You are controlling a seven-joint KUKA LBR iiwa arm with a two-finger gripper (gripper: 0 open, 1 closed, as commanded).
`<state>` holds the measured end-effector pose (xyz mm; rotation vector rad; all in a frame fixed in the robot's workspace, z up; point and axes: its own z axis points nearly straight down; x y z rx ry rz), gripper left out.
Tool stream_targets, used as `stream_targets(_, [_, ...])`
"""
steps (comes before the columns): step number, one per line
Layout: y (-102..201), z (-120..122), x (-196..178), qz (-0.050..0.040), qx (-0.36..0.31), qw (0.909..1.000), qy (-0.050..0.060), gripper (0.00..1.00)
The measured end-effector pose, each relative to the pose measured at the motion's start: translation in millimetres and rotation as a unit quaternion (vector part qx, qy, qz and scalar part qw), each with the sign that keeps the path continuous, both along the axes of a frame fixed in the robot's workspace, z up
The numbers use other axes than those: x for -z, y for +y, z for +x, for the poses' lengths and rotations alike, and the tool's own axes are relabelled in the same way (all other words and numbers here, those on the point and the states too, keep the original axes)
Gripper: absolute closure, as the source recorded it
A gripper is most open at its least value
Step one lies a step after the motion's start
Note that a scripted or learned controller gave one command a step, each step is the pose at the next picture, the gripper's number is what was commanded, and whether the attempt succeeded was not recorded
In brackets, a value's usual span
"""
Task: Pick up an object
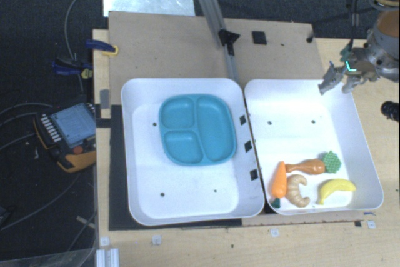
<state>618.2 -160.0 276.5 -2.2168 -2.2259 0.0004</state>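
- While nothing has yet been lifted, the gripper [338,79] hangs at the far right corner of the right bin [300,115], its two fingers spread apart with nothing between them.
- The candidates lie bunched in that bin's near corner, well apart from the gripper: a carrot [279,180], a drumstick [307,166], a croissant [297,191], a banana [335,189] and a small green broccoli [332,161].
- The carrot lies against the bin's left wall, the croissant just beside it; the drumstick touches the broccoli. Such crowding probably leaves little room for fingers to drop on both sides of one piece.
- The banana sits a little clear of the rest, so it looks the easiest target.
- The left bin [144,184] holds a blue divided plate [197,129], far from the arm's side and not part of this pick, I judge.
- The next move calls for a long reach toward the near corner before any descent.
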Motion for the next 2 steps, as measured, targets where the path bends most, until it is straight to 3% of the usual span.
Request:
stream_targets(1, [0, 1, -1, -0.0002, 0.000, 1.0000, -0.001, 0.00])
stream_targets(2, [4, 0, 61, 0.0001, 0.001, 1.0000, 0.001, 0.00])
